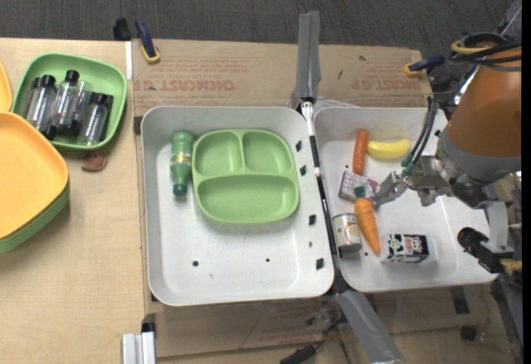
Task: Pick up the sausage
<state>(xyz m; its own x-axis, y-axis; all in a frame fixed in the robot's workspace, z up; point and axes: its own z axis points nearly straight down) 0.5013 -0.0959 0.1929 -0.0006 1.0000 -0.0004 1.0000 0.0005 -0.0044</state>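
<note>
The sausage [359, 152] is a slim red-orange stick lying nearly upright in the picture, at the back of the right bin [440, 271]. A yellow banana [388, 148] lies just to its right. My gripper [391, 187] hangs over the middle of that bin, in front of and to the right of the sausage and apart from it. It looks open with nothing between its fingers. Its tip is close to a small printed packet [355, 185].
An orange carrot [367, 226], a small can [344, 232] and a black-and-white carton [406, 247] lie in the front of the right bin. The left bin [232, 271] holds a green divided plate [245, 174] and a green bottle [180, 162].
</note>
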